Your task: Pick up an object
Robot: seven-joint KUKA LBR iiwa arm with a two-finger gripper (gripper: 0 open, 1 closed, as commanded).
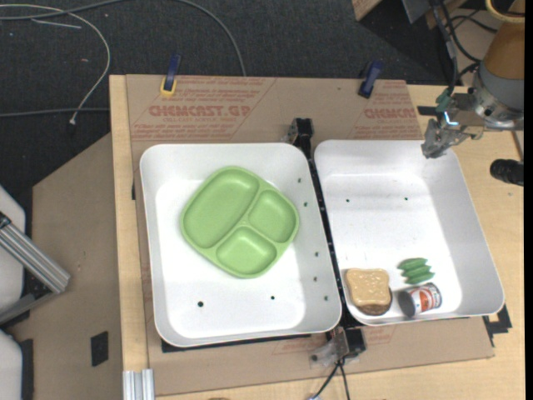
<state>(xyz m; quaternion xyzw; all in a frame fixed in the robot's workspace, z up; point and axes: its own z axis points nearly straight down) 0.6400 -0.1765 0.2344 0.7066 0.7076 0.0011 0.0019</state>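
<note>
Near edge, right bin: toast slice [368,291], a little can [420,299] on its side just right of it, and a green pod thing [415,267] just behind the can. All three are bunched in the near corner of the right bin [391,215], close together, maybe touching, can't tell for sure.

Left bin: green divided plate [240,221] sitting about mid-bin [162,248], turned at an angle. Big and flat, so I'd guess it's a bad target for two fingers.

My pick: honestly any of the three small bits counts as "an object". I'd go for the can, since it looks rigid and has parallel sides to squeeze.

How I'd do it: come straight down over the can with fingers across its short width, not along its length, or it may roll out. Stay off the bin wall right next to it, and watch I don't shove the toast.

Risk: that corner is cramped, so a finger could land on the pod or the rim instead.

Far right, me: my pincer [436,142] hangs over the far right corner of the right bin, well apart from the pile. Nothing between the fingers as far as I can see. How far open? Too small and dark, can't tell.
</note>
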